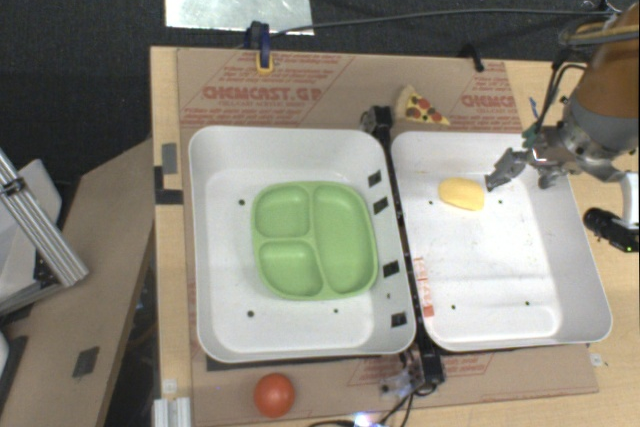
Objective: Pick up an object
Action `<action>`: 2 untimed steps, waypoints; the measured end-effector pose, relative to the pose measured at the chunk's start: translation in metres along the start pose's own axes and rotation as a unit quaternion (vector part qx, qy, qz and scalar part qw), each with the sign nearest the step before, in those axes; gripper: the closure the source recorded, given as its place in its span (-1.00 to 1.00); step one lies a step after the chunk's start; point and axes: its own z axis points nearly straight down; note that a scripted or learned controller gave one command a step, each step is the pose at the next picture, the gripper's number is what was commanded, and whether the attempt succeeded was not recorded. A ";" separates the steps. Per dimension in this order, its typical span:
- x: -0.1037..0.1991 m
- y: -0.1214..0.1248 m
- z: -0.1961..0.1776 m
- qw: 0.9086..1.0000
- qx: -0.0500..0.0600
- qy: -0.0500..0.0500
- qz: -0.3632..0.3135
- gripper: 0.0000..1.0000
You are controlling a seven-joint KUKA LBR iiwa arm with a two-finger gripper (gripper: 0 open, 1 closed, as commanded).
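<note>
The gripper (pixel 522 170) hangs over the right bin (pixel 570 315), reaching in from three o'clock. Its two fingers (pixel 500 173) look parted, one dark tip toward nine o'clock and the other back toward the wrist, with only white bin floor between them. They pinch nothing. The nearer tip sits just beside the yellow object (pixel 462 194), at about its two o'clock, and whether it touches that object I cannot tell at this size.

The yellow object lies in the upper left part of the right bin, near the wall shared with the left bin (pixel 215 315). It is a small rounded lump, oblong, with a smooth skin. I judge it light, probably a toy or foam piece, and somewhat slippery because of the curved sides. The best hold looks to be across its short axis at the middle, where the sides run closest to parallel; a pinch near either end would likely squeeze it out.

Outward from there, a green divided plate (pixel 315 240) sits in the middle of the left bin. Beyond the bins, a toy pizza slice (pixel 420 107) rests on the board at twelve o'clock, and an orange-red ball (pixel 274 394) lies at six o'clock below the left bin.
</note>
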 end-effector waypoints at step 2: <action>0.011 -0.013 0.109 1.000 0.001 0.001 0.000 -1.00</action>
